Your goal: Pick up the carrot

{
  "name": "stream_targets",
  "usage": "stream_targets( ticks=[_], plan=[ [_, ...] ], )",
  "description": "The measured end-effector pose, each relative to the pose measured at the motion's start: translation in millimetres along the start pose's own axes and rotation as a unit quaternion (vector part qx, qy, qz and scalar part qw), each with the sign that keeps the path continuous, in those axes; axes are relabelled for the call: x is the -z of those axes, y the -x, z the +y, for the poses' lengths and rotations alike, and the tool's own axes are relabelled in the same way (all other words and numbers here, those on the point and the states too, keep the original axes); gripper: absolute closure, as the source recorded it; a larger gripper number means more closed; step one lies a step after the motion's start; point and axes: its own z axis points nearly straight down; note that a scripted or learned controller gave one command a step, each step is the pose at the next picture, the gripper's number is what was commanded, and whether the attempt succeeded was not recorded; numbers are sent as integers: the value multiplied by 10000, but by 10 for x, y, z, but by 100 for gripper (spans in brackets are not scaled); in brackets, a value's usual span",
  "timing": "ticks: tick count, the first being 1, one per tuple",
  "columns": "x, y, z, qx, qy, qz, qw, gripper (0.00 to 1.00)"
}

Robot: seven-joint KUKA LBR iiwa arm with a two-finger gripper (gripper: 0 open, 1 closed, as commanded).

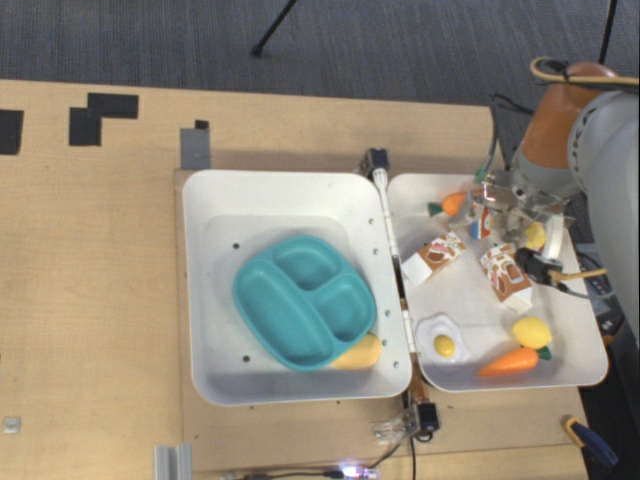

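While the bench holds two shallow white bins side by side, the left white bin point(200, 298) contains a big teal plastic plate with three compartments point(304, 300), and a pale yellow piece point(358, 353) shows from under its lower right edge. The right white bin point(590, 363) holds smaller things — two brown and white cartons point(441, 252) point(505, 273), a white fried egg toy with a yellow yolk point(440, 339), a yellow lemon point(532, 332), and two orange carrots. The long orange carrot point(509, 361) lies near the front wall, just beside the lemon. A smaller orange carrot with a green end point(450, 205) lies at the far wall.

The grey arm with an orange band point(560, 123) reaches in from the right, and its gripper point(497, 211) hangs over the far part of the right bin — near the smaller carrot, well apart from the long one. How the gripper stands, spread or pressed together, I cannot tell.

A black cable point(560, 276) runs at the right side of this bin.
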Motion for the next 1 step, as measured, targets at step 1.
stream_targets(
  ticks=[1],
  plan=[
    [-8,-195,-29,-858,-111,-96,9962,0]
  ],
)
